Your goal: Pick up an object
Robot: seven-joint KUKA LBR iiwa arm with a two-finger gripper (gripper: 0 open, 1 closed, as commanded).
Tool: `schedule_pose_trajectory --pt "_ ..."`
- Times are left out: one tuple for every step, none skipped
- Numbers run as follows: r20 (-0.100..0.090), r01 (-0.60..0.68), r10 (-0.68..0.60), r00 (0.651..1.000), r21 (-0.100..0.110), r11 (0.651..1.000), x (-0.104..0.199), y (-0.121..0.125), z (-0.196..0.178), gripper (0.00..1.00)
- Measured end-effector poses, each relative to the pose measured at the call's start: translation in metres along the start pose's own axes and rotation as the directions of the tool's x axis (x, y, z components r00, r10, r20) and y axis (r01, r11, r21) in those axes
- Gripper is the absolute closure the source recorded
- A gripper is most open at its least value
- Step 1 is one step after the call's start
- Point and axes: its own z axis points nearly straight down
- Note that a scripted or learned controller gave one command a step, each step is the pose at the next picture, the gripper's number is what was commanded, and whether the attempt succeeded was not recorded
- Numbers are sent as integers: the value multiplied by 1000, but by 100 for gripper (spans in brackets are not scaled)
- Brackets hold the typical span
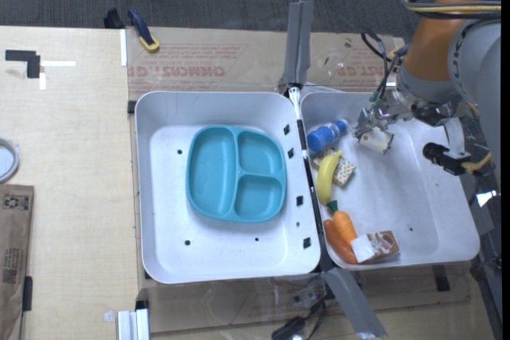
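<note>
Gripper (374, 127) low over right bin (434, 239), far end. Jaws: cannot tell if apart or together. Small white object (376, 139) just under it, looks light, hard, maybe slippery. Best grab: across its short sides. Banana (325, 177) nearby.

a blue bottle (325, 135) lies on its side near the right bin's (414, 195) left wall, toward the far edge. just nearer, a yellow banana (325, 177) touches a small patterned block (344, 172). an orange carrot (341, 235) and a brown-white packet (377, 246) rest at the near-left corner.
</note>
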Motion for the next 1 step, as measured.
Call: schedule_pose_trajectory --pt "-3 -106 106 994 4 994 120 30 -176 100"
